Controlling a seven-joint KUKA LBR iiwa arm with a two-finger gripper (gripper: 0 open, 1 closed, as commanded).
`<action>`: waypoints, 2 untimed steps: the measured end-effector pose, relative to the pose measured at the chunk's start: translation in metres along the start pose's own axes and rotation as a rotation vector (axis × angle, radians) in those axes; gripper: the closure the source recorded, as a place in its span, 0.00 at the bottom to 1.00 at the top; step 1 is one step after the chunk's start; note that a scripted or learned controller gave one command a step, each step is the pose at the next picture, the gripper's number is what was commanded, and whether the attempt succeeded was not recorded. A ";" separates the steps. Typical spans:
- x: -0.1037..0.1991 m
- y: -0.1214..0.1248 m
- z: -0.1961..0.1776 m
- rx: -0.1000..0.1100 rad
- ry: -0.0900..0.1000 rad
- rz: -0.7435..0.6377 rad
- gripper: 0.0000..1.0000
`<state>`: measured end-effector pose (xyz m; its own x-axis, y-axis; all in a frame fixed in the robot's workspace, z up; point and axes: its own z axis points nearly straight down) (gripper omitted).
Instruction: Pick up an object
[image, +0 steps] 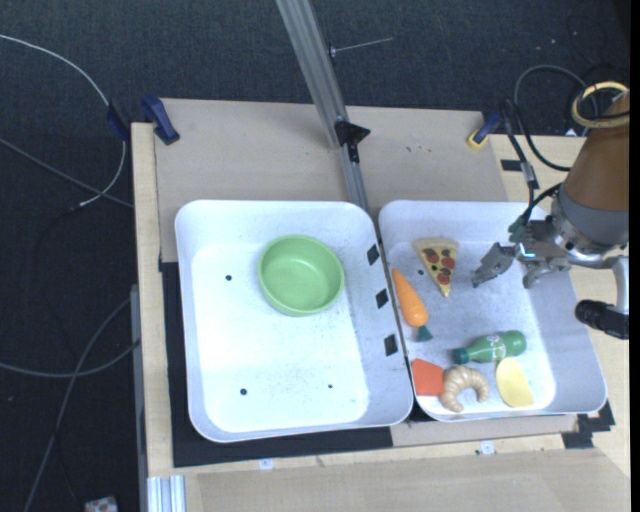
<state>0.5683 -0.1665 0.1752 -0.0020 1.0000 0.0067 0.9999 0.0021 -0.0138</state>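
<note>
My gripper (512, 272) hangs over the upper right part of the right bin (580, 330), fingers spread open with nothing between them. Left of it lies a pizza slice (438, 263). A carrot (409, 300) lies along the bin's left side. Further toward the front are a green bottle (491, 347), a croissant (464, 385), a red-orange piece (428, 376) and a yellow piece (514, 383). None of them touches the gripper.
The left bin (215, 330) holds a green bowl (301, 274) near its back. A metal pole (318, 70) slants in from the top and ends between the bins. Black cables (540, 100) loop by the arm at the right. Blue clamps (158, 118) sit at the bench corners.
</note>
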 end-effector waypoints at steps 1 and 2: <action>0.007 -0.004 0.061 0.000 0.000 0.003 0.00; 0.007 -0.002 0.045 -0.009 0.000 0.003 1.00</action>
<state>0.5652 -0.1589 0.1307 0.0007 1.0000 0.0064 1.0000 -0.0006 -0.0048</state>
